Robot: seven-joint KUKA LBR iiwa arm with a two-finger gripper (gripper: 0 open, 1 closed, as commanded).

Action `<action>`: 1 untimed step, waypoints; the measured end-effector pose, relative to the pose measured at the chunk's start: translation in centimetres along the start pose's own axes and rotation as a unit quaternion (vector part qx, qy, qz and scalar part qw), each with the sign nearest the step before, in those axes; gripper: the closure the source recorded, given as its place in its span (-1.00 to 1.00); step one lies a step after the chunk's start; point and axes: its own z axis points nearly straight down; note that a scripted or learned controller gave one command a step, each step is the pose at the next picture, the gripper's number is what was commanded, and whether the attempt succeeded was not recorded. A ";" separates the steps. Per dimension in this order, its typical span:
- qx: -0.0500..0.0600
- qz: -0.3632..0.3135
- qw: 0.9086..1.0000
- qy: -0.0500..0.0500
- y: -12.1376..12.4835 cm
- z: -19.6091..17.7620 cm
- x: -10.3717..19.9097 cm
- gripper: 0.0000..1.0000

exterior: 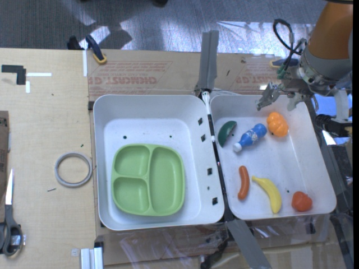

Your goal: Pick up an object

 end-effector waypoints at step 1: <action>-0.001 0.001 1.000 0.000 -2.7 13.9 0.4 -1.00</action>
